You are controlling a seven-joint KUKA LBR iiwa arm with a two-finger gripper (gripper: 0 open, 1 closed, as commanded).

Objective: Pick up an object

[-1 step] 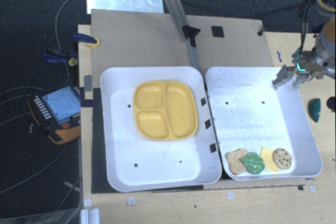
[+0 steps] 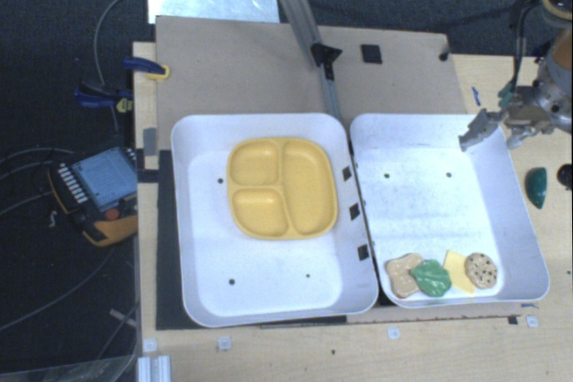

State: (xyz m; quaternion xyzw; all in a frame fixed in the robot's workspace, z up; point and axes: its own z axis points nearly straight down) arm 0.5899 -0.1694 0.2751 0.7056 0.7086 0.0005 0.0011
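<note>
Yellow tray (image 2: 282, 188) in left bin (image 2: 201, 282); four small food pieces (image 2: 440, 274) in right bin (image 2: 421, 157).

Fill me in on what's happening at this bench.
A robot arm reaches in from the right, its hand over the far right edge of the right bin. Four toy foods sit in that bin's near corner: a cracker, a green leaf, cheese and a cookie. A yellow plate lies in the left bin.

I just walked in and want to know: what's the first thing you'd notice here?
A bright yellow tray with three sections sits in the left white bin. Along the near edge of the right white bin lies a little row of toy foods: a cracker, a green leaf, a cheese wedge and a cookie.
</note>
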